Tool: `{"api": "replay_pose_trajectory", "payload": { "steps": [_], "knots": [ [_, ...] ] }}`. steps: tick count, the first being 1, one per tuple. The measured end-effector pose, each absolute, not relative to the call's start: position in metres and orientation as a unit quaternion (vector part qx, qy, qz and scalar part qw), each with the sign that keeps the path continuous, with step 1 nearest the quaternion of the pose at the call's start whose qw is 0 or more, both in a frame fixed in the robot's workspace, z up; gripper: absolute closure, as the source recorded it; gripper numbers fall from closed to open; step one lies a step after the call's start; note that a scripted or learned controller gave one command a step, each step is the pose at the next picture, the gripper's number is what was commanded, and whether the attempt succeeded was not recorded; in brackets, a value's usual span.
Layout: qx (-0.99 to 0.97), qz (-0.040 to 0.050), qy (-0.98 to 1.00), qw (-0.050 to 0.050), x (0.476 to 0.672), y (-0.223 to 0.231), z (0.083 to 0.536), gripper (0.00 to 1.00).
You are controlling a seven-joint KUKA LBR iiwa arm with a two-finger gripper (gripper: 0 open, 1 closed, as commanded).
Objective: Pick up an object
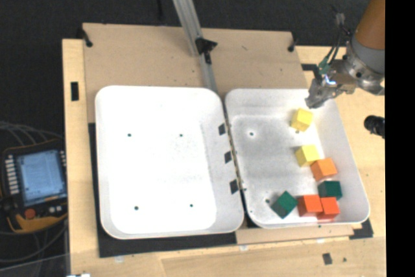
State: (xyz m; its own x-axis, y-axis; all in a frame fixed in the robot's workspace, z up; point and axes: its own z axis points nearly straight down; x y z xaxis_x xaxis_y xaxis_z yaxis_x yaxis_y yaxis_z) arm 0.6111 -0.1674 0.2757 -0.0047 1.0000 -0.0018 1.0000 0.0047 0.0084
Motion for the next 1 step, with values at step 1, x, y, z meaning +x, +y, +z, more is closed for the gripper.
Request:
{"api": "replay_pose_trajectory", "payload": {
  "steps": [1],
  "knots": [
    [0.705, 0.0000, 0.709, 0.000, 0.5949, -0.1093, 0.2661, 1.00]
  ]
}}
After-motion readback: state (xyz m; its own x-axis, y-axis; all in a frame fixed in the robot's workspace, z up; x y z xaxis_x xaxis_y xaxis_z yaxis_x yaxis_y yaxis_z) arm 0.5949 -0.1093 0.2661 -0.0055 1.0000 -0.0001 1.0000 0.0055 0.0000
